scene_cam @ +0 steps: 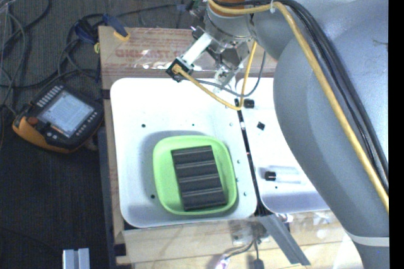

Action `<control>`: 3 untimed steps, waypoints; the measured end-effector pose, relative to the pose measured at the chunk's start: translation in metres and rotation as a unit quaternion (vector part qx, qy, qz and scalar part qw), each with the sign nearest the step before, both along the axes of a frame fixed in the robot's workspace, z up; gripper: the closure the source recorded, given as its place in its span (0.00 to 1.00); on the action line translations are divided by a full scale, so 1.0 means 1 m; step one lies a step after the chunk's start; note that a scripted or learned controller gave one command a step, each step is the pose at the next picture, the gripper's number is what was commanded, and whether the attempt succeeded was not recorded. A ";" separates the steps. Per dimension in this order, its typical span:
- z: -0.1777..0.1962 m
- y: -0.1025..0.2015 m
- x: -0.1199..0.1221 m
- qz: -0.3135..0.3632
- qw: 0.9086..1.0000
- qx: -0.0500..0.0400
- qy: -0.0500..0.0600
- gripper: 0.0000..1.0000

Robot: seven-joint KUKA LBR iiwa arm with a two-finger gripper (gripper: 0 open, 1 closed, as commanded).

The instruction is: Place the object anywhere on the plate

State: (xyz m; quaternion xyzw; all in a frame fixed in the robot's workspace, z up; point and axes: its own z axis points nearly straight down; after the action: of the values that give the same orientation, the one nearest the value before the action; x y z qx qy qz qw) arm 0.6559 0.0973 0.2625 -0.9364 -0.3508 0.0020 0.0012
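On the floor off the counter's left edge lies a handheld control unit (60, 116). In the left bin (129, 110), toward its near edge, the dark ribbed block (199, 178) already lies flat on the green plate (163, 163), so placing looks done; next is likely just pulling away. The hand (218, 69) hovers at the bin's far edge; its state I cannot tell. A small marker (281, 175) lies in the right bin.

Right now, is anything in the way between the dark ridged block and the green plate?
No. The dark ridged block already lies on the green plate in the left bin, with nothing on top of it. The gripper hangs apart from it, above the bin's far edge.
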 end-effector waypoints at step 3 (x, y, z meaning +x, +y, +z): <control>-0.007 0.029 -0.002 -0.029 1.000 0.000 0.000 0.00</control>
State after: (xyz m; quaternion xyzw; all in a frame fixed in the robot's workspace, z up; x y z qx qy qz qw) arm 0.6536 0.1266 0.2559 -0.9461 -0.3240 0.0015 0.0011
